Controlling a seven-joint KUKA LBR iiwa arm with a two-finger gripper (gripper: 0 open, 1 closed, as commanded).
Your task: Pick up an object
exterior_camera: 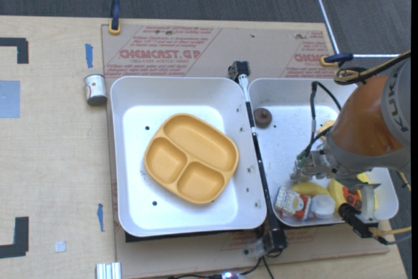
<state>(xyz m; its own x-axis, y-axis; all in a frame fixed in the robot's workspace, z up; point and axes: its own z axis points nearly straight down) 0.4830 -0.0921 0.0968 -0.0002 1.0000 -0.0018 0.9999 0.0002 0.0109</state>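
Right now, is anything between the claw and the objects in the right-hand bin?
Nothing visible. The claw hangs directly over the pile in the right bin, just above a yellow object and a red-and-white packet. The brown round piece lies apart, near the bin's far-left corner.

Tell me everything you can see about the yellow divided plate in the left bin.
The yellow divided plate is a rounded, plastic-looking dish of one orange-yellow colour, with a raised rim and three compartments: one long section on the upper side and two smaller ones below. It lies flat and face up, turned at a slant, near the middle of the left bin. The compartments look empty. It rests on the bin floor, and nothing else touches it.
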